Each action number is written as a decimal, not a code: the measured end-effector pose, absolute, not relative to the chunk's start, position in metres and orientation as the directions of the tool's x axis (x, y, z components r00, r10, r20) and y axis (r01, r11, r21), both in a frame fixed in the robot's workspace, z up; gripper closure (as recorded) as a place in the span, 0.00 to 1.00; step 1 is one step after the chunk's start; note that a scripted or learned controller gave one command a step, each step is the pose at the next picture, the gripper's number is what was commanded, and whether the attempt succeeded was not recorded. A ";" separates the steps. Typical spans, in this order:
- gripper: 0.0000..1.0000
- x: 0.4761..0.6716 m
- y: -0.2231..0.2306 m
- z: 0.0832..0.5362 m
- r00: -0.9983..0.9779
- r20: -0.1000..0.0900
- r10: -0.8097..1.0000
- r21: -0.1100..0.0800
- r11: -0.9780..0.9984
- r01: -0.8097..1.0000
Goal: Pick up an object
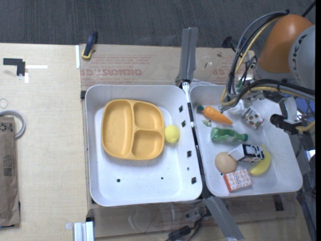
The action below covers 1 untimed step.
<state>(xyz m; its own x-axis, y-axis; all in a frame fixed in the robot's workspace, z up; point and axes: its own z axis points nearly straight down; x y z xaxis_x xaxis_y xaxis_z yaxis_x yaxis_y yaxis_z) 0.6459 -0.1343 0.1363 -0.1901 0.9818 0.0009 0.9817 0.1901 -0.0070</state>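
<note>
nearest me in the right bin [281, 187] lie a red printed packet [236, 180], its lettering too small to read, an egg [225, 162], a banana [262, 165], a green bottle [226, 135] and a carrot [217, 115]. beyond them my gripper [239, 100] seems to hang over the bin's far edge beside a small patterned cup [252, 118], and i cannot tell how my jaws stand. the cardboard [130, 67] at the back bears mirrored red print i can't make out.

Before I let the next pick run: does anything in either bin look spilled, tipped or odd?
Nothing spilled. The yellow ball rests against the yellow divided tray in the left bin, not inside a compartment. The right bin's items lie crowded together.
</note>
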 end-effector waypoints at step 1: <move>0.00 0.635 -0.099 0.089 -0.374 0.000 0.927 -0.005 0.374 0.927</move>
<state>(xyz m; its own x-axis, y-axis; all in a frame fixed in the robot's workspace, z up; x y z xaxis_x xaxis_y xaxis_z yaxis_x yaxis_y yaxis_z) 0.6351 -0.0992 0.0891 -0.3743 0.9273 -0.0002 0.9273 0.3743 -0.0046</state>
